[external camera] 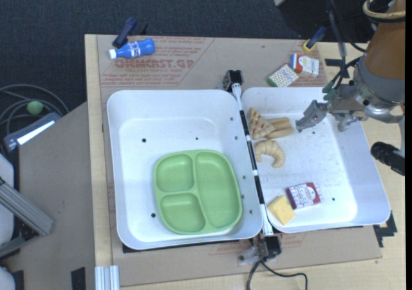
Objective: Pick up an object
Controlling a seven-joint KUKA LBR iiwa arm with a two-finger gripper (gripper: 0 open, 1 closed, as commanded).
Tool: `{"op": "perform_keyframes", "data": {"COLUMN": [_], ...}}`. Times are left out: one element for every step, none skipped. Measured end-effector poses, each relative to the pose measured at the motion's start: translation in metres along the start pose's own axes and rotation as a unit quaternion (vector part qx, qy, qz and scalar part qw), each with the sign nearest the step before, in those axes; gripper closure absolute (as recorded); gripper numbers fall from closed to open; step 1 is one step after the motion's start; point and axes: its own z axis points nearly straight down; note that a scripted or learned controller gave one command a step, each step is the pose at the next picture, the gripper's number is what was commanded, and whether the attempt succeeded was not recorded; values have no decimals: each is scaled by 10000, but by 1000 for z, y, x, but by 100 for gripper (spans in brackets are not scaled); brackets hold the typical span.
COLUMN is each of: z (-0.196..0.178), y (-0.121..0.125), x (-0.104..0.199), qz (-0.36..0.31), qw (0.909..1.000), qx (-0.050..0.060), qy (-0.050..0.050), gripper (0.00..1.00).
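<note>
Directly beside the gripper (320, 113), on its left and slightly lower in the view, lies the waffle (262, 124), touching a tan stick-shaped piece that points toward the fingers. This pair is the nearest candidate in the right bin (360, 173). The long axis of the stick runs roughly left to right, almost in line with the reach of the arm (386, 57), which enters from the right.

Gripper state: the fingers stand apart, with nothing between them; it is released and hangs over the upper middle of the bin. One dark finger reaches out to the left, its tip just short of the stick's near end.

Next out, below and left of the gripper, the croissant (271, 151) lies on the bin floor, curved, its arc open downward, near the divider (248, 147) between the bins.

Farther below the gripper, well apart from it, the red packet (303, 194) and the cheese block (280, 209) sit touching in the lower part of the bin.

Farthest left, across the divider, the green tray (196, 191) rests in the left bin (129, 121).

Judgement: the coming move turns on a short travel left and down to the stick and waffle. A grasp across the stick's narrow width appears more promising than one along its length.
</note>
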Motion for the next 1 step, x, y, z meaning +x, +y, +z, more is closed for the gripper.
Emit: {"op": "perform_keyframes", "data": {"z": [79], "y": [27], "x": [21], "qz": [-1], "qw": [10000], "qx": [10], "qy": [2], "gripper": [0]}}
